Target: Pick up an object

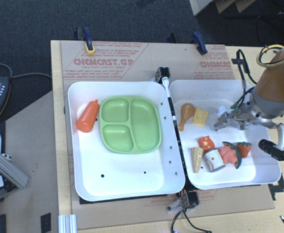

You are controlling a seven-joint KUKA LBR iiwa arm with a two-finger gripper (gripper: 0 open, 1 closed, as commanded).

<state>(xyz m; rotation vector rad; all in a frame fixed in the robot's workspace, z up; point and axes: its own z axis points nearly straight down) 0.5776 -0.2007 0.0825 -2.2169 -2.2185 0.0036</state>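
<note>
Camera view: two white bins are being shown side by side on the worktop (132,57), with the arm (273,89) being reached in over the right bin (229,178).

The left bin (122,178) is being occupied by a green divided plate (131,124), with an orange bottle-shaped toy (87,116) being kept just beside the plate's left edge. In the right bin, a tan drumstick toy (185,114) and a yellow block (200,117) are being seen touching near the divider; lower down, a cone (197,158), a small red piece (206,142), a silver can (213,160) and a pink and red toy (233,153) are being kept close together. The claw (225,120) is being held low beside the yellow block, its fingers slightly apart, with nothing being seen between them.
</note>
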